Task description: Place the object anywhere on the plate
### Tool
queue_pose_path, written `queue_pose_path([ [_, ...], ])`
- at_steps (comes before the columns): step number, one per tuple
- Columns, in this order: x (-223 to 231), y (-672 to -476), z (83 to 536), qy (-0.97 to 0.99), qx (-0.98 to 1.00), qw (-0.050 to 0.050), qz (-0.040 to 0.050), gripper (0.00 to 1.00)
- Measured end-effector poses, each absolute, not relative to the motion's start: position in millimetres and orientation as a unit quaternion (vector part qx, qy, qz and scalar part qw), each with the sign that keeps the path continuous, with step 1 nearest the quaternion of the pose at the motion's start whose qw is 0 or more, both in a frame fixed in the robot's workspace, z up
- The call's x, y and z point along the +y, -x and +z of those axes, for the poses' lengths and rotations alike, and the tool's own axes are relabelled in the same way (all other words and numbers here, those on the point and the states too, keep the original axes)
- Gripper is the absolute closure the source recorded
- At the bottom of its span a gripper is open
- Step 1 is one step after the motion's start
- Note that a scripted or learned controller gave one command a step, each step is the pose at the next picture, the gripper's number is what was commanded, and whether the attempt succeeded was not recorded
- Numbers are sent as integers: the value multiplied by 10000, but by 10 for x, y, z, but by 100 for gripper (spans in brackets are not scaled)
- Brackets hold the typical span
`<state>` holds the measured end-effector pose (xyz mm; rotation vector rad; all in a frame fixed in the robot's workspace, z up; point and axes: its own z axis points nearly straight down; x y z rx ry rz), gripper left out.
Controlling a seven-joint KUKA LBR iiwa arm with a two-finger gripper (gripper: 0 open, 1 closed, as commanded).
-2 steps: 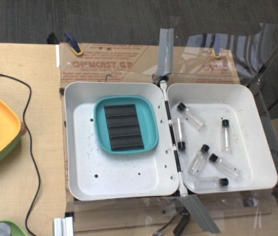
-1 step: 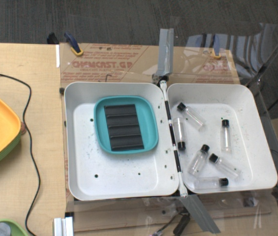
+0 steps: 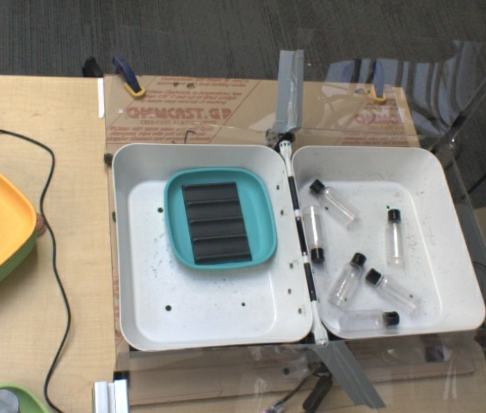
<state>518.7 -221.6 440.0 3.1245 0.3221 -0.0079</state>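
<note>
Wooden bench, two white bins. Teal plate sits toward left bin's back edge; capped vials scattered in right bin. I'd grab one isolated vial crosswise mid-body.

Plate: teal, rounded-square, dark ribbed insert, flat in left bin | Vials: six, clear, black-capped, lying scattered in right bin

Dark grey carpet floor behind light wood bench w/ cardboard sheet.
</note>
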Motion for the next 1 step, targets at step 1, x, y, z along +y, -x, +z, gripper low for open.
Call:
queue_pose_path([
  [1,-2217,-5338,4395,-9947,1024,1,-32,0],
])
